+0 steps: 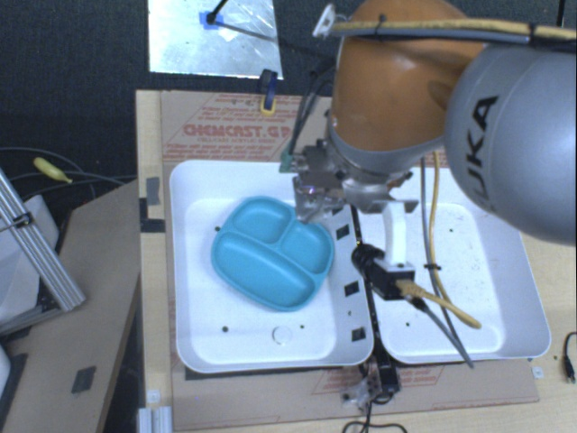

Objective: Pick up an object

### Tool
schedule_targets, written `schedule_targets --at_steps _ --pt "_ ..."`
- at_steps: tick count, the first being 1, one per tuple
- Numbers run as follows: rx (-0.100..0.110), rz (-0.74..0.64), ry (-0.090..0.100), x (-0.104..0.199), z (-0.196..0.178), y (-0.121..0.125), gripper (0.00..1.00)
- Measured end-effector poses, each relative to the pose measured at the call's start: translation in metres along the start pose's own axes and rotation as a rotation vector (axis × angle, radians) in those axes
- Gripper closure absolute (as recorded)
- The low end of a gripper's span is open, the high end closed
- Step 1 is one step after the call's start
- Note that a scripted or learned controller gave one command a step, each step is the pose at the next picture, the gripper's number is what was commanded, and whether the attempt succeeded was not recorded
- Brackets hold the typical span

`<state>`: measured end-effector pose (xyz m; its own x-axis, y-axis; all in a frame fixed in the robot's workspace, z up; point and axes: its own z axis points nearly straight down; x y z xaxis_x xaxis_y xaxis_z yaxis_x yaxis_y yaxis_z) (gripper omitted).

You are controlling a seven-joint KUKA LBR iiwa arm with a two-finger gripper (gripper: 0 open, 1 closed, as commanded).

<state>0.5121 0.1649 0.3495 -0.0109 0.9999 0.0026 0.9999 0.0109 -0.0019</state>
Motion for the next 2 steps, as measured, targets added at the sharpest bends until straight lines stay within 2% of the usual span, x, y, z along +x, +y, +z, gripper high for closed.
schedule_targets --at_steps 1,2 --pt "-0.023 0.009 0.004 -0.047 -0.196 -0.027 1.0" --pt "0.004 -0.004 -0.002 0.071 -0.112 -0.027 1.0"
